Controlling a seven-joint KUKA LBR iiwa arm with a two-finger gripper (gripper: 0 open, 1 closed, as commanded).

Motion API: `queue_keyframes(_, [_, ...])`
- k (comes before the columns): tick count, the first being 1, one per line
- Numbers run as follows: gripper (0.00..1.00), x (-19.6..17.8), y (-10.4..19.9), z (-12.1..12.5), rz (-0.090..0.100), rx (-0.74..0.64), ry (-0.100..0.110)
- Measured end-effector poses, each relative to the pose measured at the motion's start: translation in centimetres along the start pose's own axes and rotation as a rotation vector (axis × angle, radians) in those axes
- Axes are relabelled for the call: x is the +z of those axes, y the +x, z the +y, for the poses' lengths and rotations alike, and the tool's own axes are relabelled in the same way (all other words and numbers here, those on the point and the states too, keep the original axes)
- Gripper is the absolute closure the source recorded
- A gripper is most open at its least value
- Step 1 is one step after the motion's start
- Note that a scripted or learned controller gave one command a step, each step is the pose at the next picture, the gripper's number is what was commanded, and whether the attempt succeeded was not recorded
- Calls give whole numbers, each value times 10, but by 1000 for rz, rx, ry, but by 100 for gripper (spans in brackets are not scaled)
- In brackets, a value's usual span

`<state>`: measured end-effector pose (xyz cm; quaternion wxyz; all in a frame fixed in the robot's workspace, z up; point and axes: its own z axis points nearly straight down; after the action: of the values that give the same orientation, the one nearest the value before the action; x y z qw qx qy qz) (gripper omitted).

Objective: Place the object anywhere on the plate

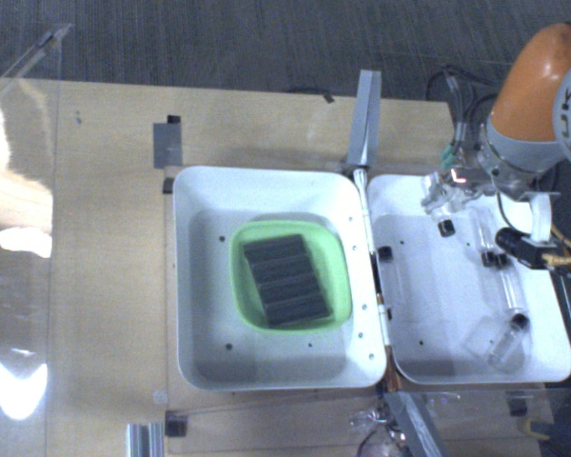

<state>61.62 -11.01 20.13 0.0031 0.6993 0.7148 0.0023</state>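
Dark ribbed block [285,280]: we record one dark grey, rectangular piece with raised ridges running across it, lying flat and turned at a slant on the green plate [337,298]. It sits near the plate's middle, with green rim showing on every side of it.

Green plate: we note a square, round-cornered, pale green dish resting on the floor of the left bin [200,284], roughly central there and slightly toward the right bin [428,303].

Left bin: shallow, white, with rounded corners. Its right wall meets the right bin along a shared seam, where a small dark clip [383,252] shows.

Right bin: shallow, white. We list clear, tube-like pieces [507,293] lying along its right side, and one more clear item [502,346] near its lower right corner; we cannot tell exactly what these are.

Arm [542,84]: grey with an orange band, entering from the upper right and held over the right bin's upper edge, well apart from the plate and block.

Gripper [445,203]: it hangs above the right bin's upper left area. We cannot tell how it stands, nor make out anything held in it.

Bench [95,284]: light wood, with a grey upright post [365,117] behind the seam between the bins and a small grey bracket [167,144] to the upper left.
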Motion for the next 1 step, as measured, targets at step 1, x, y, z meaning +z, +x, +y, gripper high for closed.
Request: queue_keyframes(1, [100,-13,89,-124,2,-113,3])
